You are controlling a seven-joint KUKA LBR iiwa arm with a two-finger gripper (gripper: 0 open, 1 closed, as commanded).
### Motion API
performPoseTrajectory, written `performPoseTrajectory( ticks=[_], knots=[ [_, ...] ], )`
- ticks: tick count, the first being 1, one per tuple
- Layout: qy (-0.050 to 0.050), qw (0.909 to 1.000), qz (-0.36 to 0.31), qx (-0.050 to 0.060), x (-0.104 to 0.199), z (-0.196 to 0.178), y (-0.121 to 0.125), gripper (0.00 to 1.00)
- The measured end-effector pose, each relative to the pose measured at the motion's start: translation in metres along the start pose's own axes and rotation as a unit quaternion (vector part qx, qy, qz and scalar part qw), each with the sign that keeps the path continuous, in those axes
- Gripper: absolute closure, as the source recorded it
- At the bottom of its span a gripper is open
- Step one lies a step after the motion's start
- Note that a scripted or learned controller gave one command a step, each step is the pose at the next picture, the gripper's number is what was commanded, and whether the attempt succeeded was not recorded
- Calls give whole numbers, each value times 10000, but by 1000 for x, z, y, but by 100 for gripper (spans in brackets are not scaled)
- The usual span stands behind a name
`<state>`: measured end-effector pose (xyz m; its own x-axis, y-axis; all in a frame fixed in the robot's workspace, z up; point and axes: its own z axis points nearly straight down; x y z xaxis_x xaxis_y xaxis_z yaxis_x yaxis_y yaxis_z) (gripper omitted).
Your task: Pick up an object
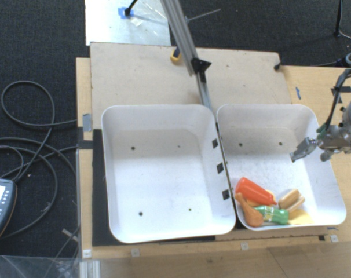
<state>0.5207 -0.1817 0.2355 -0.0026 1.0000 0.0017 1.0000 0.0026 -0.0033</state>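
Four toys lie heaped in the near corner of the right bin (323,155), and that is where you will find your pick. You see an orange carrot-like piece (255,191) on top toward the divider, a tan drumstick shape (249,210) just below it, a green piece (273,215) touching both, and a bun-coloured piece (292,199) beside them. They probably gathered there because the bin floor runs down into that corner, so they rest against one another and against the near wall. Expect a crowded grasp: any one you choose has a neighbour touching it.

Farther back, the gripper (300,150) hangs over the same bin by its right wall, reaching in from the right side. You cannot tell from this angle how its tips are set; nothing is visible between them. The heap sits nearer to you and somewhat left of the tool, apart from it, so you would judge the approach not yet made.

Beyond, the left bin (114,155) sits beside it, with a slanted metal pole (181,28) rising behind.
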Motion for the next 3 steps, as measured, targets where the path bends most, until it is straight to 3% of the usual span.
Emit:
performPoseTrajectory(
  ticks=[2,3],
  knots=[
    [1,10000,10,5,-3,108,11,0],
    [-17,10000,7,-37,-5,93,13,100]
  ],
)
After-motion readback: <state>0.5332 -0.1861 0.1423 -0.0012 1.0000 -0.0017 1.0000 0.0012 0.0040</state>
